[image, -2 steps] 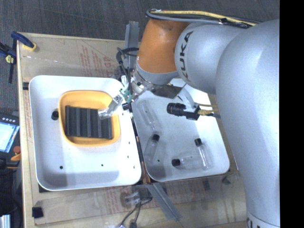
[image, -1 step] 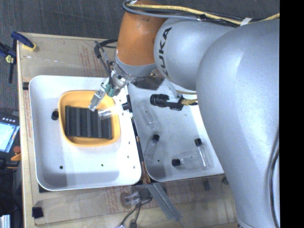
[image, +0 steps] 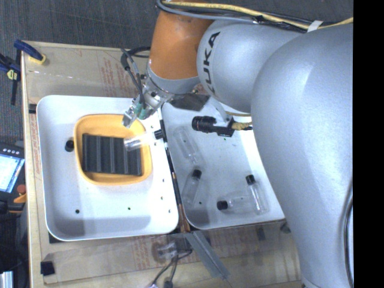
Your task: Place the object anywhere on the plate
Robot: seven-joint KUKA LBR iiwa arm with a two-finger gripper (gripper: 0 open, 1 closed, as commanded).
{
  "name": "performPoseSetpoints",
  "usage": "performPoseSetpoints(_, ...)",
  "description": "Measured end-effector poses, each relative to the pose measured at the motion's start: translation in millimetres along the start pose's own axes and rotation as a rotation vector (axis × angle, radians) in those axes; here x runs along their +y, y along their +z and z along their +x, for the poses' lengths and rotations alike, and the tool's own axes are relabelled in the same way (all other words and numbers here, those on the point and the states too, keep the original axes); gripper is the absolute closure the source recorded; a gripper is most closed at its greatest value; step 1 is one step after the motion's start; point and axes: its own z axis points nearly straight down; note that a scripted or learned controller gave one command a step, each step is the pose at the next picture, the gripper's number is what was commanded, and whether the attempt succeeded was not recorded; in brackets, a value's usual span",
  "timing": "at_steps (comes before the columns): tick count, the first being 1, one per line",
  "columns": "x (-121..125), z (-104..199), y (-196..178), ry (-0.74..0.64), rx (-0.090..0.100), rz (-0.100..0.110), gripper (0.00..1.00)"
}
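Observation:
A yellow plate (image: pixel 90 126) with a dark ribbed centre lies in the left bin (image: pixel 54 209). A small clear vial (image: pixel 133 141) rests on the plate's right part, against the ribbed area. My gripper (image: pixel 134 115) hangs just above the plate's upper right rim, a short way above the vial. From this angle the vial looks apart from the gripper, not held. The wrist and its orange band (image: pixel 174 41) cover the strip between the two bins at the back.
The right bin (image: pixel 273 212) holds several clear vials with black caps, such as vial (image: pixel 187 147), vial (image: pixel 192 186) and vial (image: pixel 240 204). A small black piece (image: pixel 69 144) lies left of the plate. The arm's grey bulk covers the right side.

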Motion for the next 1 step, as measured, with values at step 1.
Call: performPoseSetpoints(1, 19.1, 6.1, -127.8, -0.138, 0.0, -0.002, 1.0)
